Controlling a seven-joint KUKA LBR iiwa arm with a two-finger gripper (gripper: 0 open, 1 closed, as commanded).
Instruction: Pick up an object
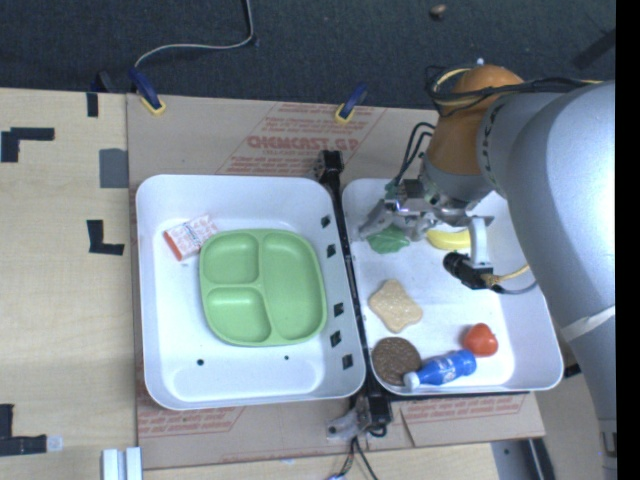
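1. Step in hand: the gripper (392,218) is down in the far left part of the right bin (530,353), right over a green object (386,240). This reads as the approach or closing stage of a pick — the inspector judges the green object to be the target.

2. Finger state: it cannot be told whether the gripper is wide, narrow or closed on anything; the metal parts at the wrist blur together above the green object.

3. Location of candidate things, all in the right bin: the green object lies by the bin's left wall at the far end; a yellow banana (447,236) sits just right of it; a tan bread slice (396,306) lies nearer; a brown round cookie (396,358) and a blue bottle (443,369) lie at the near edge, with a red item (481,339) to their right.

4. Left bin (160,358): holds a green divided plate (264,286) and a small red-and-white packet (188,236) at its far left.

5. Next move, as a judgement: confirm a firm closure on the green object, then lift straight up, clear of the banana and the bin wall.

6. Hidden or unclear: the arm's grey body covers the bin's right side; the green object's shape is partly covered — its identity is uncertain.
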